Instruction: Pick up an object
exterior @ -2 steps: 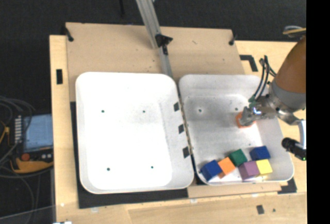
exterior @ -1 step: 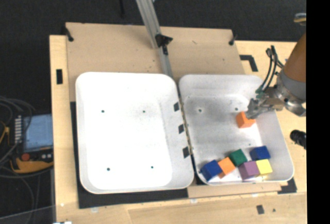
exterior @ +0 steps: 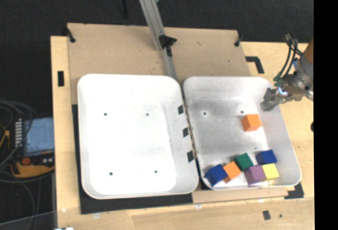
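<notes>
**Gripper hangs at the bin's edge, blocks wait below**

Here we are, and the gripper (exterior: 270, 98) sits at the right of the frame, over the upper right rim of the right bin (exterior: 222, 86). Nothing is between its fingers that I can see, and whether they are spread or closed I cannot tell from here, too small and dark. My guess is it's parked at the edge before picking a target.

Nearest candidate: a lone orange block (exterior: 251, 122), well apart from the others in the right middle of that bin, lower left of the gripper. It stands free on all sides, so it looks the easy one to go for.

The rest huddle along the bin's lower edge: a blue block (exterior: 216, 174), a second orange block (exterior: 232, 170), a green block (exterior: 243, 162), a purple block (exterior: 255, 174), a yellow block (exterior: 271, 171) and another blue block (exterior: 266, 157). They're packed close, several touching, so fingers would struggle to slip between them.

The left bin (exterior: 132, 134) shows just its white floor with a few dark dots
</notes>
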{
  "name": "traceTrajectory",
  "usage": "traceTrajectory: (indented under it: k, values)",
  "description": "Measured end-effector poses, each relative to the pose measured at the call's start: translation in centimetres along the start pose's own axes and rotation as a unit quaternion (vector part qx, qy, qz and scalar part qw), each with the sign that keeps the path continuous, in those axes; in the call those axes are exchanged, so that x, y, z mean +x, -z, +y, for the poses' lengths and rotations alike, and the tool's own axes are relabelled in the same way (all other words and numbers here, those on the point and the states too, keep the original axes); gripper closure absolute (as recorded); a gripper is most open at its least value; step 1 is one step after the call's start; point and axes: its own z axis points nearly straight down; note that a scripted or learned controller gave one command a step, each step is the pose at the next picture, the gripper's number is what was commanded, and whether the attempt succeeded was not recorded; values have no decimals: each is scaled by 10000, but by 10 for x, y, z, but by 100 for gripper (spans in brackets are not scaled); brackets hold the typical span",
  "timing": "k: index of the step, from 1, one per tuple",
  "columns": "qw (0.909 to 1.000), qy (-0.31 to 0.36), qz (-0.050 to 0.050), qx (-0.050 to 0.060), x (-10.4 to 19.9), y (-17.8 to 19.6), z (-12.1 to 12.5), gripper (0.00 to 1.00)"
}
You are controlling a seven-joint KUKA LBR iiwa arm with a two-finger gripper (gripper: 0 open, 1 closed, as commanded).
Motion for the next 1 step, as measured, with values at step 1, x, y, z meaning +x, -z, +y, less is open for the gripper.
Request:
traceTrajectory:
  k: [1]
  values:
    - [10000, 0, 9, 41, 50, -13, 4, 100]
